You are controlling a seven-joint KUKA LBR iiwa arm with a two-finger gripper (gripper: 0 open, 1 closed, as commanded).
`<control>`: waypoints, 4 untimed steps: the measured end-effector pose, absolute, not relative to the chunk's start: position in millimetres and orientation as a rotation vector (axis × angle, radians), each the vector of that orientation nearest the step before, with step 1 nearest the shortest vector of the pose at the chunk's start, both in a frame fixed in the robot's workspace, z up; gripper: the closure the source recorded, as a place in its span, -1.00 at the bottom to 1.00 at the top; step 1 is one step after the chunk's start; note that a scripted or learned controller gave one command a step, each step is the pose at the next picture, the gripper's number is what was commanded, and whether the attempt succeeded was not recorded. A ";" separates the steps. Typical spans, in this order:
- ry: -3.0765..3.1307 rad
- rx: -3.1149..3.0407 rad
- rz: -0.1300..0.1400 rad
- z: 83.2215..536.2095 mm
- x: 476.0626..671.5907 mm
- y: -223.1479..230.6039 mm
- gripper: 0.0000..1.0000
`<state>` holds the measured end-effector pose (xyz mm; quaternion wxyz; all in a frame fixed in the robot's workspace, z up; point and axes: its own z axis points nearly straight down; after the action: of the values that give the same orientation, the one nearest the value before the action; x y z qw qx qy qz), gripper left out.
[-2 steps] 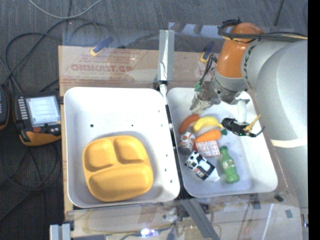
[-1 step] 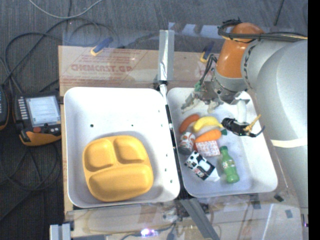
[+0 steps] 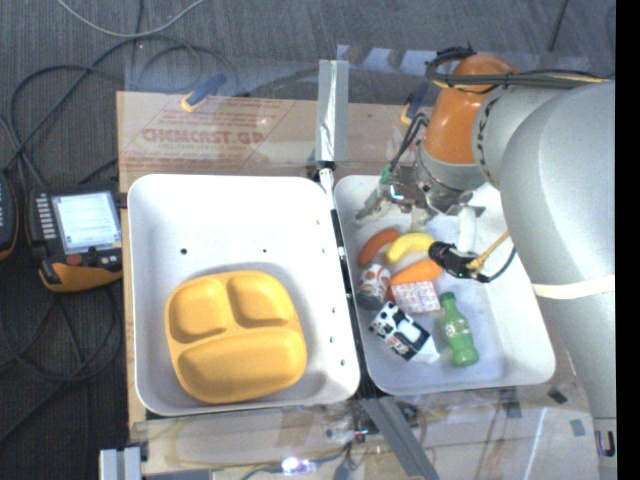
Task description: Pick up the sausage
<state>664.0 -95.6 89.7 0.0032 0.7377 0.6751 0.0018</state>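
gripper [image 3: 395,193]: low at right bin's [image 3: 520,363] far end, finger state cannot tell, nothing seen held | sausage [image 3: 378,242]: lying in bin beside banana [image 3: 408,247], just below gripper | progress: pick not yet made, grasp and lift remain

There is one camera, fixed high above the table [image 3: 230,128], and it looks down at a slant. It stands far enough to take in both white bins whole: the left bin [image 3: 200,203] sits in the left and middle part of the picture, and the right bin [image 3: 520,353] is beside it, partly covered by the arm [image 3: 555,168], which enters from the right edge and is large because it is nearer to the lens. The upper part of the view reaches past the far edge of the table to the dark carpet floor [image 3: 300,13] with cables on it. At the left edge a small screen device [image 3: 78,223] is seen beside the table.
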 end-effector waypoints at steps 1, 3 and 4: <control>2.118 2.311 0.011 99.7 665.4 -94.5 1.00; 2.375 2.058 -0.004 182.6 652.6 -52.7 -1.00; 2.148 2.289 0.007 112.8 615.2 -100.2 -1.00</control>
<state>615.2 -100.2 112.8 0.0014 0.7292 0.6843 0.0022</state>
